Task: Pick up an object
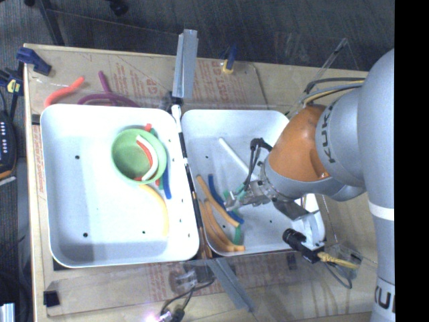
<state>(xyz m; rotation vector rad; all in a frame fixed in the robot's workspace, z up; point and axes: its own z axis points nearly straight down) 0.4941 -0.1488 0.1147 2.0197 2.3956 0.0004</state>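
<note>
- Reaching in from the right, our arm [348,133] hangs over the right bin [201,129], its orange band bulging above the wrist and the gripper [236,198] low over the bin floor.
- We cannot tell how the gripper stands — its tip is small and tangled with the things beneath it, and we see nothing clearly held.
- Right at the tip, and partly under it, lies a blue strip [221,203]; a small green piece [236,235] sits just below and toward the bin's near wall.
- Just left of the gripper, orange-tan strips [213,228] curve along the bin's left wall down to its front corner.
- Above the gripper, a pale white stick [232,154] lies at a slant on the bin floor, apart from the tip.
- Well to the left, across the divide, we see the left bin [80,233] holding a green bowl [132,154], with a red strip [146,147] across it and a yellow strip [159,203] curling below it.
- Farther left and up, beyond that bin, an orange piece [64,91] and a purple loop [107,98] rest on the bench [281,86].
</note>
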